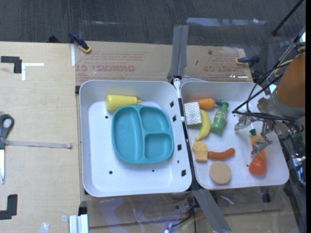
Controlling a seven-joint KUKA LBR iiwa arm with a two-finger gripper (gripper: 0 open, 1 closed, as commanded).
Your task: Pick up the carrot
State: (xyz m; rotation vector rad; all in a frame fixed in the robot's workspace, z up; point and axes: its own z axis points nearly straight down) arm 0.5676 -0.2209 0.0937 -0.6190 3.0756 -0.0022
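Both bins look like smooth, faintly glossy white plastic. In the left one, the divided plate is matt teal plastic, and the yellow bottle above it shines slightly. Right of the plate, the sponge looks rough and porous. The bench is pale matt wood. The gripper is bare grey metal.

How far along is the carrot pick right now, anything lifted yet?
Done: the arm has reached into the right bin, and the gripper sits over the carrot near that bin's right wall. In hand: the approach or grasp; the carrot looks partly covered by the gripper, but a hold can't be confirmed. Left: securing the grip and lifting clear, since the carrot looks low in the bin beside the tomato.
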